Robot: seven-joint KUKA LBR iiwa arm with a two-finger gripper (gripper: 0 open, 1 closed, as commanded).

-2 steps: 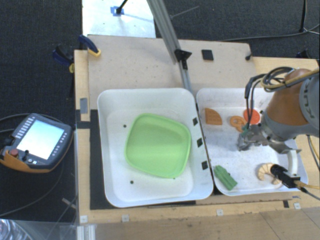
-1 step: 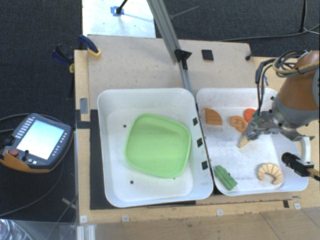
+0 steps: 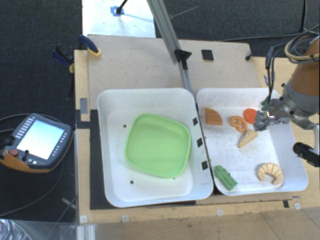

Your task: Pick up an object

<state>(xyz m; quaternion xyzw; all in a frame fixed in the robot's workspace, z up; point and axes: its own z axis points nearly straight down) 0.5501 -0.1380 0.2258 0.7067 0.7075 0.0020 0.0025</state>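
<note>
The right bin (image 3: 295,181) holds six small objects. At its 12 o'clock side, a red round piece (image 3: 250,115) lies just beside an orange pretzel-shaped ring (image 3: 238,123), which sits at the red piece's 8 o'clock. A brown wedge like a bread slice (image 3: 213,117) lies at 9 o'clock from the ring, near the bin's left wall. A pale cone-shaped piece (image 3: 247,138) lies at 6 o'clock from the ring, close to it. Well apart, toward the bin's 5 o'clock corner, rests a tan croissant (image 3: 270,173), and at the 7 o'clock corner a green block (image 3: 225,177).

The tool (image 3: 263,118) hangs at the red piece's 3 o'clock, touching or just over its edge. Whether anything sits between its tips, or how they stand, I cannot tell; they are too dark and small. The grey arm with its orange band (image 3: 305,79) comes in from 3 o'clock over the bin's right wall.

The ring and cone crowd the red piece on its lower left side.

The left bin (image 3: 112,184) carries a light green square plate (image 3: 158,145). On the tabletop (image 3: 135,64) at 12 o'clock stands a slanting metal pole (image 3: 167,26). A teach pendant (image 3: 35,143) lies on the floor at 9 o'clock.
</note>
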